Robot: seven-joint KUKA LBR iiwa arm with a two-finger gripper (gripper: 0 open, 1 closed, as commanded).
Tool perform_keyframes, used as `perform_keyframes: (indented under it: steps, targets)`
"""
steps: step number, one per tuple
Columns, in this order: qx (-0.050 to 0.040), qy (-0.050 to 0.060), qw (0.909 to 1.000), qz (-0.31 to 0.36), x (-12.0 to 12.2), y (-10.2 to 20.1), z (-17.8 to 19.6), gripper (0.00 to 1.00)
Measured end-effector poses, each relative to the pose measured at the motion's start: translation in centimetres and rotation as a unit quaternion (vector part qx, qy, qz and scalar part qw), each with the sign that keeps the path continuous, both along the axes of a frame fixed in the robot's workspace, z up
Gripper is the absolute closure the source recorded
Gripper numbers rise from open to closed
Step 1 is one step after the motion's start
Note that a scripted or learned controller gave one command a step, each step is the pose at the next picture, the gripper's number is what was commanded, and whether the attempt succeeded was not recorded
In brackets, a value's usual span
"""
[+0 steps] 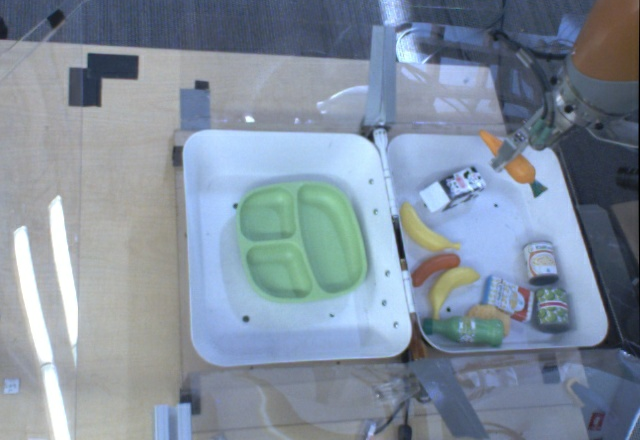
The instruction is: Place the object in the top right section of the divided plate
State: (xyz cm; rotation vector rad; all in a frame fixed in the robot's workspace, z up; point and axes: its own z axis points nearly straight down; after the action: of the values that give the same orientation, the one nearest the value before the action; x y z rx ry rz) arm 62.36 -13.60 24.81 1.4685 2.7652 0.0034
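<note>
**Gripper at the carrot, plate waiting in the left bin**

The green divided plate [300, 240] lay in the middle of the left bin [210, 328], and the rest is placed from it. Its three sections showed bare green plastic.

To the right of the plate sat the right bin [585, 228], holding the loose items. Nearest the plate lay a yellow banana [427, 230], a red sausage-shaped piece [435, 269] and a second banana [451, 285], with a green bottle [464, 330] lying on its side below them. Further right were a small colourful box [507, 296] and two small cans [541, 261], one above the other. A white toy vehicle [453, 189] rested up and to the right of the plate.

Furthest from the plate, at the right bin's upper right, the gripper [519, 153] hung over an orange carrot [515, 161] with a green tip. The carrot appeared to sit between the fingers, though whether it was truly pinched or just lay beneath them I could not tell. The grey arm [610, 38] with its orange band reached in from the right, above the counter [100, 228].
</note>
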Motion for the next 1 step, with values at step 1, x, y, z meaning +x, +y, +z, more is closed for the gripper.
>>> perform_keyframes:
  steps: [1]
  targets:
    - [0.0008, 0.002, 0.9966, 0.082, -0.72, 7.21, -2.95, 1.0]
